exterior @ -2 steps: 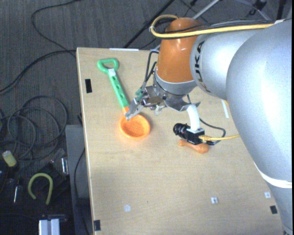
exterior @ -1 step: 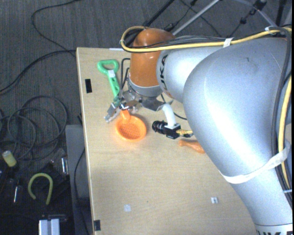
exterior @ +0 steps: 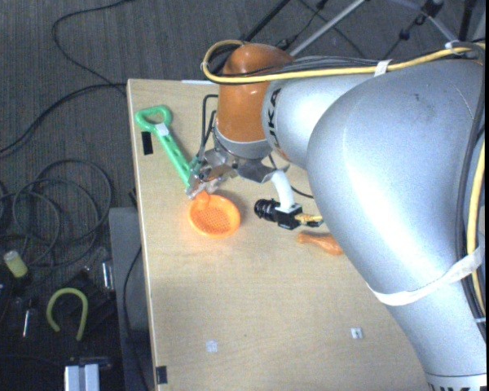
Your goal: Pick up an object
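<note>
So the grey arm with the orange band (exterior: 391, 177) is reached in low over the pale tan surface (exterior: 253, 316), and the gripper (exterior: 202, 179) is parked right at the bottom end of a long green plastic handle with a loop at its far end (exterior: 169, 145). Just below that, a round orange plastic strainer-style cup (exterior: 214, 217) is seen lying flat on the surface. Whether the cup and the handle are joined as one tool can't really be told from this angle, but they're touching or very nearly so. How wide the gripper is set can't be made out either, too much of it is hidden under the wrist, so nothing can be called held yet. Best guess: the grasp step is what's in hand here, with the handle's lower end as the target. What's needed next is a firm close on that thin handle and then a straight lift, and a slip looks likely since it's narrow and lying at a slant. A small orange tapered piece (exterior: 323, 243) is also lying further right, half tucked beside the arm, well apart from the action.
</note>
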Tool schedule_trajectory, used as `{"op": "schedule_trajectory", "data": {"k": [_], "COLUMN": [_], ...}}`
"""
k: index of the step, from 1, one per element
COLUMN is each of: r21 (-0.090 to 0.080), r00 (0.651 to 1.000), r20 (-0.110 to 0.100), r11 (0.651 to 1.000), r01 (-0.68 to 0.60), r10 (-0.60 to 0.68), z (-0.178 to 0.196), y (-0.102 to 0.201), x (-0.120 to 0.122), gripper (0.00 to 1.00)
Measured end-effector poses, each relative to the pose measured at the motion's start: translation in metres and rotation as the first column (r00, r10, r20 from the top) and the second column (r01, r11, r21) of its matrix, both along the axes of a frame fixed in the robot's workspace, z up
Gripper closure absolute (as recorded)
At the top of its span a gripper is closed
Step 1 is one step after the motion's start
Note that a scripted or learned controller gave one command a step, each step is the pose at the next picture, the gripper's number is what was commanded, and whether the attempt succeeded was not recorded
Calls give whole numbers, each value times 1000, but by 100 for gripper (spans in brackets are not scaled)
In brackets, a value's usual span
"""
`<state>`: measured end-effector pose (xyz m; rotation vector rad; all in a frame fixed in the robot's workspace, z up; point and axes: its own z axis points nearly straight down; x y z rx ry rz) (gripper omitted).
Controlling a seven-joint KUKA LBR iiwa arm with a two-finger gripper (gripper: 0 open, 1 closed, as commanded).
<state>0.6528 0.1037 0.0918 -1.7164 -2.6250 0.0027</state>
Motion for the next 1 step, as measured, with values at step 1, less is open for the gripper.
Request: {"op": "schedule_trajectory", "data": {"k": [1], "r21": [-3], "r00": [999], "r20": [3], "r11": [999], "r01": [44], "r10": [-44], "z": [91], "y": [-37], "x": [15], "gripper": [100]}}
